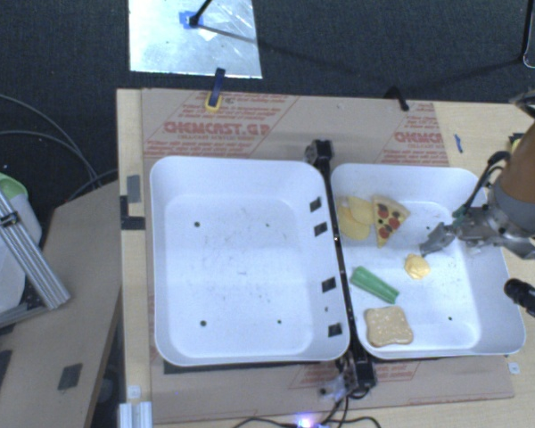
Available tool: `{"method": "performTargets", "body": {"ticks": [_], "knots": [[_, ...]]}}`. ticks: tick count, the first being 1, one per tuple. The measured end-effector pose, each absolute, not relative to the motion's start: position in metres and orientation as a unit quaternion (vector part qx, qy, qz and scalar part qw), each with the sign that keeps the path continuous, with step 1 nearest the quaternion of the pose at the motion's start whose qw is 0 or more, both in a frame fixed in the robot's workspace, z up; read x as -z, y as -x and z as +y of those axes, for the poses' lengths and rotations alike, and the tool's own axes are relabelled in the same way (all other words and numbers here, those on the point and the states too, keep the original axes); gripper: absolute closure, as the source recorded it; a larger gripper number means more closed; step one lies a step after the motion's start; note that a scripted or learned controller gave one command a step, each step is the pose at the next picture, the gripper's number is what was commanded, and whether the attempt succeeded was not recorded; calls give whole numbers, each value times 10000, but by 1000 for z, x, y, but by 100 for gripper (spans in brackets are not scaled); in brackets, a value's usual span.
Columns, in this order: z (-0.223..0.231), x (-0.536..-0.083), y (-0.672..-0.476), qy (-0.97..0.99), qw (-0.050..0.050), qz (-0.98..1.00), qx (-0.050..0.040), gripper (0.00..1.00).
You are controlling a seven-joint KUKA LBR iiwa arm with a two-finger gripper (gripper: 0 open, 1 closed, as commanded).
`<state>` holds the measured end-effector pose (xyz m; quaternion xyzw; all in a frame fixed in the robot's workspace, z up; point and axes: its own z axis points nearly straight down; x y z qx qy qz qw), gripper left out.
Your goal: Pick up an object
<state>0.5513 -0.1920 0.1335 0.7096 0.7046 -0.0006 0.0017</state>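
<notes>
The right bin [495, 315] holds several toy foods. A pizza slice [390, 218] lies near its back left, beside a pale yellow piece [357, 218]. A green stick [374, 283] lies left of centre, and a slice of toast [388, 325] rests near the front. A small yellow lump [416, 267] sits mid-bin. My gripper [432, 240] hangs over the bin's middle, just above and right of the yellow lump, pointing left. Nothing is visibly held.
The left bin [174, 185] sits beside the right one, with a black divider rail [335, 266] between them. The grey arm and its orange band [526, 172] come in over the right bin's right wall. Cardboard lies under both bins.
</notes>
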Motion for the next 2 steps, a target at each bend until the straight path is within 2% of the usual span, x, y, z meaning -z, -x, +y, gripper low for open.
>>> {"method": "performTargets", "body": {"ticks": [1, 2], "knots": [[-127, -82, -610, -7033, 2, 7108, -18, 0], [-106, -88, -662, -7047, 49, 7095, -21, 0]]}}
